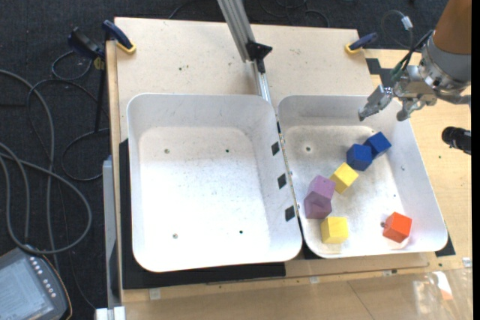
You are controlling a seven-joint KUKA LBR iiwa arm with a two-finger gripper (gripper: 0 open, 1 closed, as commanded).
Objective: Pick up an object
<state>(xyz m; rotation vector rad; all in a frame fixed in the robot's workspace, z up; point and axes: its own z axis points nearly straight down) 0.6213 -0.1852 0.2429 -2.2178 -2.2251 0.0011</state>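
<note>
A pale wooden bench (187, 56) fills the centre of the frame, bearing two shallow white bins side by side: the left bin (199, 112) and the right bin (315, 107), rims touching mid-frame. Blue-and-yellow clamps grip its upper-left corner (118, 36) and upper-right corner (360, 43).

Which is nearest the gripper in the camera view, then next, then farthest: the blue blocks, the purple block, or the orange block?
From the gripper:
1. Blue blocks, just below it near the right bin's top.
2. Purple block, lower left, by the divider.
3. Orange block, at the bin's bottom right corner.
</note>
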